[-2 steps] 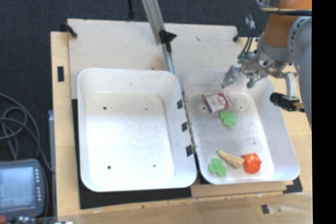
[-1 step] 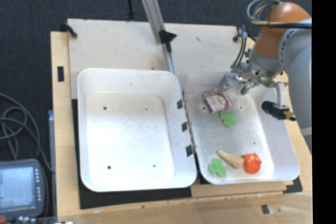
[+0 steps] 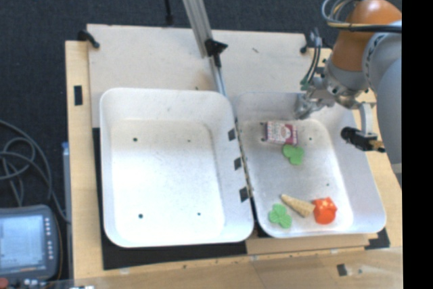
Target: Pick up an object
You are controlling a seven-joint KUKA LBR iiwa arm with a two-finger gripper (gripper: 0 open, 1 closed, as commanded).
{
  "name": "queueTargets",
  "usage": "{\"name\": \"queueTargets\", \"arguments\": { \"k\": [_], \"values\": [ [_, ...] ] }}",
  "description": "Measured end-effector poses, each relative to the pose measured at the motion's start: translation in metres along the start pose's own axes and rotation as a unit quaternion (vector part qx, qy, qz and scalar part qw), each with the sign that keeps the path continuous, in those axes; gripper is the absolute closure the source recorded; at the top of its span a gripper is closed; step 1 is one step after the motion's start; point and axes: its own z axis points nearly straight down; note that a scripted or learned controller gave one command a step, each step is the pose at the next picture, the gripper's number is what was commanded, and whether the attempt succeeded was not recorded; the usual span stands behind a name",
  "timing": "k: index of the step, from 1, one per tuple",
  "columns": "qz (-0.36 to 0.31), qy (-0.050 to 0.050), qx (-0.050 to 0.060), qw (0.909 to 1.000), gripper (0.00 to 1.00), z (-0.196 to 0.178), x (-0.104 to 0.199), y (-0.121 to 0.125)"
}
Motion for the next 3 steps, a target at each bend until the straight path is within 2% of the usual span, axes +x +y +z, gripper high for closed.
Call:
{"name": "queueTargets", "arguments": {
  "k": [2, 3],
  "values": [
    [0.003, 0.004, -0.001, 1.0, 1.0, -0.122, -0.003, 0.006],
    [0.001, 0.004, 0.0, 1.0, 1.0, -0.139, -0.004, 0.007]
  ]
}}
